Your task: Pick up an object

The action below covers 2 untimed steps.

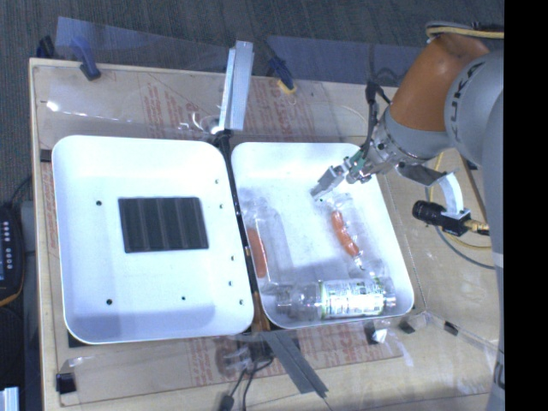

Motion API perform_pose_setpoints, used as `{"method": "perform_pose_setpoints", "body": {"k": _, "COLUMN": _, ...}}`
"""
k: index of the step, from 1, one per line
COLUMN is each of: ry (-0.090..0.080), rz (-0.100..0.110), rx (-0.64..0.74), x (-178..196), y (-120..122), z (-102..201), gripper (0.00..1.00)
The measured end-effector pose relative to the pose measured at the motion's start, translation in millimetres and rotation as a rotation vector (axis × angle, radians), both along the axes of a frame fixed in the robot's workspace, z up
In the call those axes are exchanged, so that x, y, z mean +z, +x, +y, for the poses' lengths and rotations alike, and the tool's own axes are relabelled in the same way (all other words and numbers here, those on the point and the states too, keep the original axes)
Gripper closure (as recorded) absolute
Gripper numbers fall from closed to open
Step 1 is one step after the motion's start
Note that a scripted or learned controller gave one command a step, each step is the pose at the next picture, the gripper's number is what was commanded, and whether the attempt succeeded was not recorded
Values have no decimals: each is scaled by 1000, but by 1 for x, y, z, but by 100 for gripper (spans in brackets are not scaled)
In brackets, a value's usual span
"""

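Step in hand: The pincer [330, 181] hung over the upper part of the right bin [396, 264], seemingly on its approach, with nothing taken.
Pincer: Two pale fingers showed spread slightly apart, nothing between them; it looked open, though the view was small.
Nearest object: A clear packet holding an orange stick [345, 234] lay just below the pincer, apart from it, running down toward the bin's lower right.
Other contents, right bin: A second clear packet with an orange stick [257, 251] lay below and to the left of the pincer, along the bin's left wall; a clear plastic bottle with a green and white label [342, 300] lay on its side well below, against the near wall.
Left bin [86, 229]: Far to the pincer's left, it bore a dark ribbed rectangle [163, 224] on its floor and no loose objects.
Next move, as judged: A descent onto the nearest packet, jaws set across its narrow width; the slack clear wrap could slip.
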State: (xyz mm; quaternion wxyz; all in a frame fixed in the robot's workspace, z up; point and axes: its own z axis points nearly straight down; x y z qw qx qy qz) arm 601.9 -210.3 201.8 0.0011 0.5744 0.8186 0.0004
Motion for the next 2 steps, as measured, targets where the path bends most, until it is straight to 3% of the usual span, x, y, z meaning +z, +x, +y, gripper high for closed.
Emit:
{"method": "perform_pose_setpoints", "body": {"k": 1, "ry": -1, "rz": 1, "rx": 123, "x": -13, "y": 12, "z": 2, "gripper": 0}}
{"method": "perform_pose_setpoints", "body": {"k": 2, "ry": -1, "rz": 1, "rx": 123, "x": -13, "y": 12, "z": 2, "gripper": 0}}
